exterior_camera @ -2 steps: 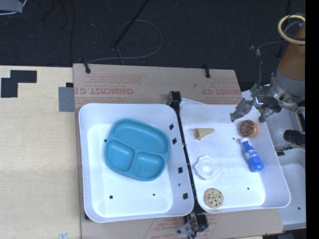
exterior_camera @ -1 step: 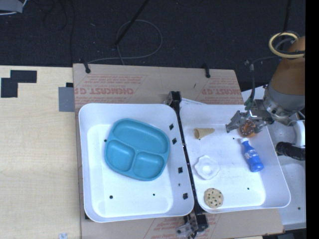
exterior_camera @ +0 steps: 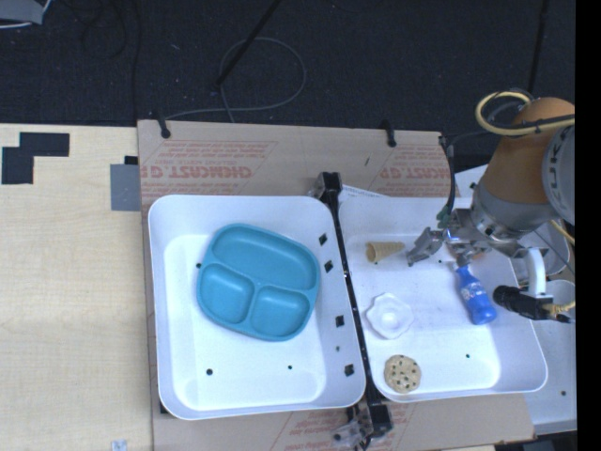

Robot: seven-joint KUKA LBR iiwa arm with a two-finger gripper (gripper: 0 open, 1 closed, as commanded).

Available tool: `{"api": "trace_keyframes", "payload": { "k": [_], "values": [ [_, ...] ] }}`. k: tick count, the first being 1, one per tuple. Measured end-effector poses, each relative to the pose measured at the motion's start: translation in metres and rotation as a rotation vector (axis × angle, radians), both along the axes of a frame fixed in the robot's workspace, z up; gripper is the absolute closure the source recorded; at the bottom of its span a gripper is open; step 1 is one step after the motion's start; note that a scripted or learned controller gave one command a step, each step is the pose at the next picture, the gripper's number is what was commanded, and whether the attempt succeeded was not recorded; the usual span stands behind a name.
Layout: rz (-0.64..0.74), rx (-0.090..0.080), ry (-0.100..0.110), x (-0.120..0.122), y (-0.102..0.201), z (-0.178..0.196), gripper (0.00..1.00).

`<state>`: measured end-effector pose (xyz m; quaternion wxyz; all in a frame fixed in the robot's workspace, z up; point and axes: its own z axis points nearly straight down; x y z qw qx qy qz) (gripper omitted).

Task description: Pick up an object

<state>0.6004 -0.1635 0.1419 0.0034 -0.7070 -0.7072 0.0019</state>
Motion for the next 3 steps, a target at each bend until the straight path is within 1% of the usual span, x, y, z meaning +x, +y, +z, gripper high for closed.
{"api": "trace_keyframes", "payload": {
  "k": [1,2,3],
  "values": [
    [-0.001,0.000,0.001,-0.001,0.002,-0.054,0.00],
    [-0.003,-0.001,-0.003,0.000,0.000,-0.041,1.00],
    [0.000,-0.002,-0.009,0.004,0.000,0.002,1.00]
  ]
}}
